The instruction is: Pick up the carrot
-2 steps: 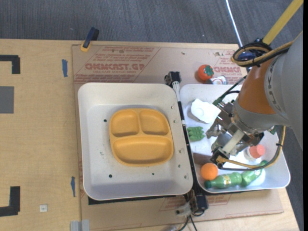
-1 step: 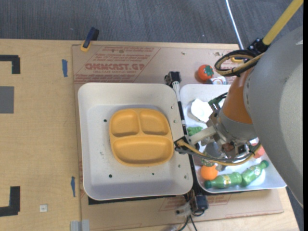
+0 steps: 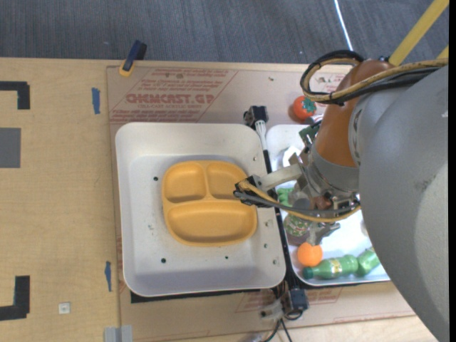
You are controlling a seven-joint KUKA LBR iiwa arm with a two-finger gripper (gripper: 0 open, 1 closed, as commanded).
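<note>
Single fixed camera above the bench (image 3: 64, 191), angled down on both bins (image 3: 135, 212)

Even bright overhead light, soft shadows, mild glare on white bin (image 3: 135, 212), slightly soft focus

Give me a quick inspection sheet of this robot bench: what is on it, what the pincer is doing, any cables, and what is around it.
Surface: a brown board bearing two shallow white bins, the left bin and the right bin.
Job's things: an orange, rounded piece in the right bin, possibly the carrot; hard to tell.
Clutter: a yellow divided plate in the left bin; a green bottle beside the orange piece; an orange-red toy behind the right bin.
Grippers: the pincer hangs over the right bin; its grip is hidden.
Cables: a black and yellow loop on the arm; wires over the plate's edge.
Surroundings: grey carpet; blue tape.
</note>
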